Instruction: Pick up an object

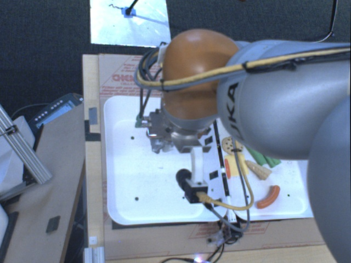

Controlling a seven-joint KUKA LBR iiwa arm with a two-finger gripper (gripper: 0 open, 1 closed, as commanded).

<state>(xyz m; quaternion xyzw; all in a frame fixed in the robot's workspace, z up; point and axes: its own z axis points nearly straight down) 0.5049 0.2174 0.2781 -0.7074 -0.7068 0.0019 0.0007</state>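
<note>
My gripper [171,140] hangs under the orange wrist band, low over the back middle of the left white bin [126,163]. The wrist hides its tips from above, and I see nothing held. Several small items lie in the right bin near the divider. A red sausage-shaped piece [269,196] sits at the front, a tan wedge [258,170] behind it, and a green piece [267,160] further back. A round tan disc with holes [228,144] and an orange piece [228,167] are next to the divider.
The big grey arm [285,108] covers most of the right bin. A black divider line [222,166] separates the two bins. Brown cardboard [118,75] lies under the bins. A ribbed metal rail [22,147] and a dark device [57,108] sit at the left.
</note>
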